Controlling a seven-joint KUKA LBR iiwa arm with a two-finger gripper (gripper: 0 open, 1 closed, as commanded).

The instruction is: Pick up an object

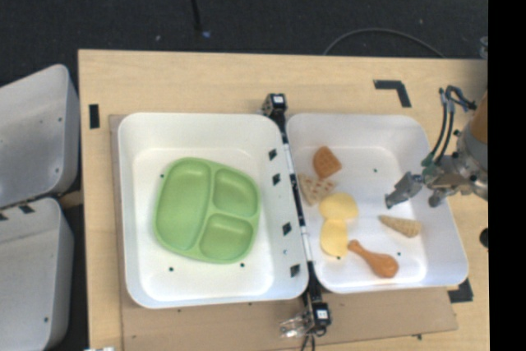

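**Toy food within reach of the gripper**

While the gripper hangs over the right bin, whether its jaws stand apart or together cannot be told. Just below the jaws lies a pale cone, probably light, stiff plastic, tapered and liable to slip; its thicker end looks the safer hold. Farther below and to the left lies a drumstick, best taken at its narrow shaft. Left of the jaws sit two yellow pieces. No brand, label or writing can be read.
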